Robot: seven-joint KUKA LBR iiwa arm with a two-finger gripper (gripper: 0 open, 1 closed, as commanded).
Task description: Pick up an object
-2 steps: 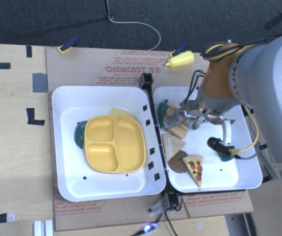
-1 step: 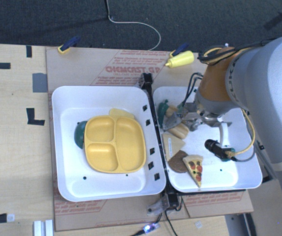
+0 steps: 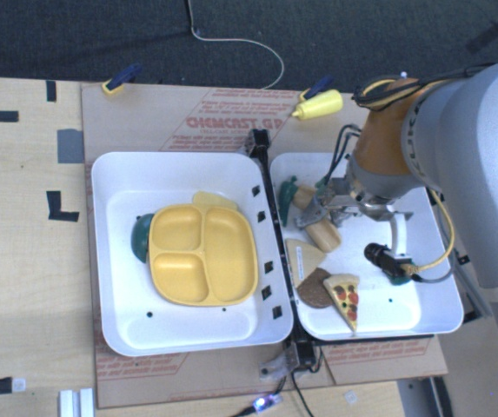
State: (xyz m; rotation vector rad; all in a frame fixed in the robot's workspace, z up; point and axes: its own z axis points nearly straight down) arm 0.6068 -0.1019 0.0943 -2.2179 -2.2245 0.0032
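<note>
One fixed camera looks down at a slant on the worktop (image 3: 23,233). It sits fairly near. The left bin (image 3: 118,320) and right bin (image 3: 409,313) both fit in frame.

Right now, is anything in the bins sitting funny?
Yes. In the left bin, the yellow divided plate lies skewed, resting over a dark teal thing that pokes out at its left edge. Nothing looks spilled or broken.

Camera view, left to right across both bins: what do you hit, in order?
Teal object → yellow divided plate → dark brown piece → pizza slice.
</note>
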